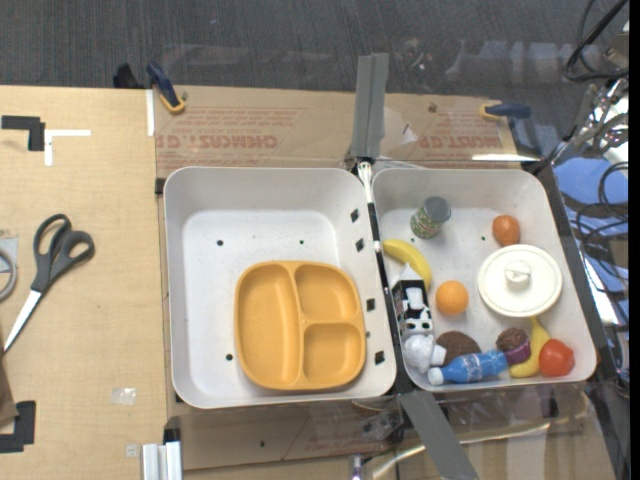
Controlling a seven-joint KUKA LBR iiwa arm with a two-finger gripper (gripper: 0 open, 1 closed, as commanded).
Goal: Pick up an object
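I cannot tell how the claw stands from here.

The left white plastic bin [200, 238] holds one thing: an orange-yellow plastic plate with three compartments [300, 325], lying flat toward the near right corner. There is bare floor behind it and along the left wall, so that side offers the most open room.

The right white plastic bin [470, 243] is crowded. A yellow toy banana [408, 258] and a black-and-white toy cow [412, 306] lie close against the dividing wall. A grey-green tin can [432, 217] stands near the back, with a small orange ball [506, 229] well apart from it towards the back right. A second orange ball [452, 297] sits just beside a round white lidded dish [519, 279]. Along the near edge a blue plastic bottle [470, 368], a brown round piece [458, 345] and a red toy tomato [556, 358] are packed tight. The only clear floor here lies between the can and the dish.

Grey-handled scissors [50, 258] lie on the wooden tabletop [80, 368], well left of both bins.
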